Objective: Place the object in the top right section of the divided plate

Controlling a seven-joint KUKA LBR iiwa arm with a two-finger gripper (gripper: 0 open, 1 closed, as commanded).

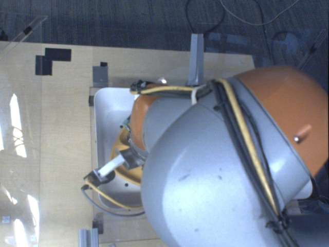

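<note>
The grey arm with its orange band reaches in from the right and covers most of the left white bin (pixel 105 112). Under the wrist, a yellow divided plate (pixel 119 149) shows as a curved rim and a small patch near the bin's middle. My gripper (pixel 131 156) sits low over the plate, largely hidden by the arm's own body. A small green bit (pixel 125 122) peeks out beside the wrist, above the plate's rim. The plate's sections and any object on them are hidden by the arm.
The bin's left wall and front rim (pixel 110 207) are close to the wrist. Pale bench surface lies to the left, with black marks (pixel 50 59) at the back left. A grey post (pixel 196 58) stands behind the bin.
</note>
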